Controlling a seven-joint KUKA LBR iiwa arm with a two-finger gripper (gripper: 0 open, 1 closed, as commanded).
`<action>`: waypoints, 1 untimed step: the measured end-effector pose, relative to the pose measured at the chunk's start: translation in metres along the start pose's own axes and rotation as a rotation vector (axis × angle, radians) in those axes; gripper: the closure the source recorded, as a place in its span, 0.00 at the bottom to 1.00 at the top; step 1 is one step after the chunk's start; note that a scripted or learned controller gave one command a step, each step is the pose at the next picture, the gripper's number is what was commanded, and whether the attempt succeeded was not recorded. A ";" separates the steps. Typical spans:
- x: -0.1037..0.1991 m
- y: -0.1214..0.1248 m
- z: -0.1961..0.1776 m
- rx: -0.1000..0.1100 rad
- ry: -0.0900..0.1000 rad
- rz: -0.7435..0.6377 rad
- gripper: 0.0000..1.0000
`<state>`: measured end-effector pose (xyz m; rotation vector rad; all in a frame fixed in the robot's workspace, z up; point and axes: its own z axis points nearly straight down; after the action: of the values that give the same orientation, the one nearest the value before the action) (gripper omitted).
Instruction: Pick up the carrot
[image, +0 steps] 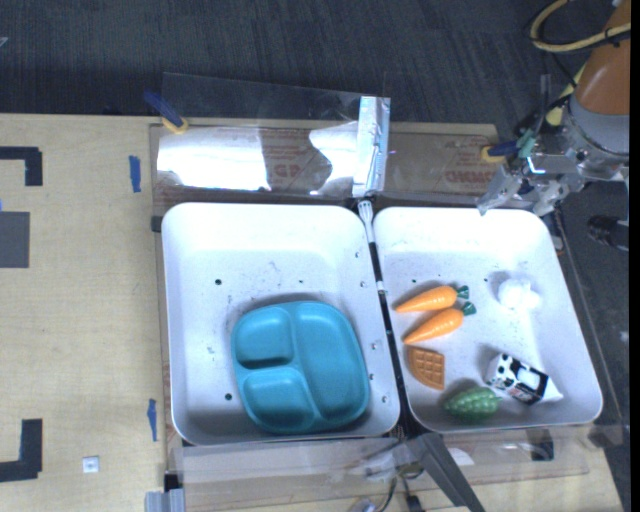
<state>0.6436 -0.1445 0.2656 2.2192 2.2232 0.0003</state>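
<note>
- Two shallow white plastic bins sit side by side in the middle of the frame: the left bin (190, 240) and the right bin (570, 330), sharing a centre divider.
- The left bin holds a teal plastic plate with three compartments (298, 366), lying in the bin's lower half.
- Two orange toy carrots with small green tops lie in the left part of the right bin. The upper carrot (428, 298) and the lower carrot (436, 325) are almost parallel, just beside each other, tops pointing right.
- Below them lies an orange waffle-patterned square piece (426, 366). A bumpy green toy vegetable (471, 402) sits near the bin's lower edge, and a black-and-white cow-patterned object (519, 378) just to its right.
- A small white rounded object (517, 293) rests right of the carrots, hard to make out against the bin.
- The grey arm with its orange band enters at the upper right of the frame. Its two-finger gripper (525, 195) sits over the right bin's upper rim, well apart from both carrots.
- Whether the gripper is released or clenched I cannot tell: its tip is small and cluttered with cables. Nothing is visible in it.
- Progress, as I judge it: the pick has not started. Both carrots lie on the bin floor, untouched. Left to do: travel down-left to a carrot, descend, grasp and lift.
</note>
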 end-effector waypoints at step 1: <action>0.050 -0.004 0.127 0.008 0.002 -0.099 0.00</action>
<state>0.6393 -0.0945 0.1382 2.1116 2.3355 -0.0066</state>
